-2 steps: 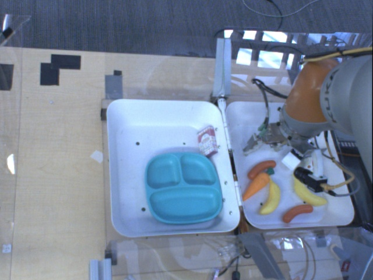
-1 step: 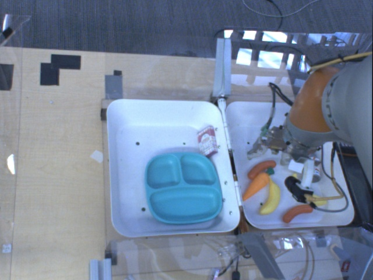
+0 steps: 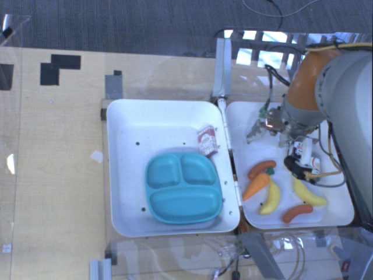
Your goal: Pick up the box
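The tool (image 3: 256,132) hangs low over the upper part of the right bin (image 3: 344,217), reaching in from the arm (image 3: 344,98) at the right. I can make out grey metal prongs pointing down and to the left, but I cannot tell whether they stand apart or together, and nothing shows between them.

Below the tool lie toy foods: a small sausage (image 3: 261,168), a carrot (image 3: 256,186), a banana (image 3: 270,198), a second banana (image 3: 308,193) and another sausage (image 3: 297,213).

The box (image 3: 207,140), a small red and white packet, sits in the left bin (image 3: 125,156), close against its right wall, just above the blue divided plate (image 3: 183,188). The wall between the bins separates it from the tool.

To my eye the job is at the approach stage. The next move calls for lifting clear of the right bin, crossing the divider, and coming down squarely over the box. The near wall leaves little room on that side, so the descent needs care.
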You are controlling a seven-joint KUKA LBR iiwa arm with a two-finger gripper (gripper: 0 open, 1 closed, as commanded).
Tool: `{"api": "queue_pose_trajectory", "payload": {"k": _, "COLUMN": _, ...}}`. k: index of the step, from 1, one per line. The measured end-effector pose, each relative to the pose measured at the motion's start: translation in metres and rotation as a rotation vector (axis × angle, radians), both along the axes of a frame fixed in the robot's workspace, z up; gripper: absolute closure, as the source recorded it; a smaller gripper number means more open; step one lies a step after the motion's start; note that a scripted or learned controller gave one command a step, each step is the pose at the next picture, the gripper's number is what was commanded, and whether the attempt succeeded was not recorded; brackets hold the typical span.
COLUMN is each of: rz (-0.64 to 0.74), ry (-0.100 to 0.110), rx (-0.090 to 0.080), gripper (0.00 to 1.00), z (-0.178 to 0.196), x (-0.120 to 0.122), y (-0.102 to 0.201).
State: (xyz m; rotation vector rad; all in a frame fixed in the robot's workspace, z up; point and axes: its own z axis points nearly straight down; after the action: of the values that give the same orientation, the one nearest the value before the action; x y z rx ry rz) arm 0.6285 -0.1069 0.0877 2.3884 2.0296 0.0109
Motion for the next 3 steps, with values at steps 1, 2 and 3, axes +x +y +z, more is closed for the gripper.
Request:
{"api": "queue_pose_trajectory", "payload": {"k": 1, "rz": 0.007, "ry": -0.007, "rx": 0.000, "gripper": 1.00, "z": 0.013, "x": 0.003, "y": 0.002}}
{"api": "queue_pose_trajectory", "payload": {"k": 2, "rz": -0.247, "ry": 0.003, "rx": 0.003, "gripper": 1.00, "z": 0.133, "x": 0.015, "y": 0.091}}
{"api": "queue_pose_trajectory", "payload": {"k": 3, "rz": -0.137, "ry": 0.005, "rx": 0.001, "gripper": 1.00, "z": 0.131, "x": -0.051, "y": 0.033}}
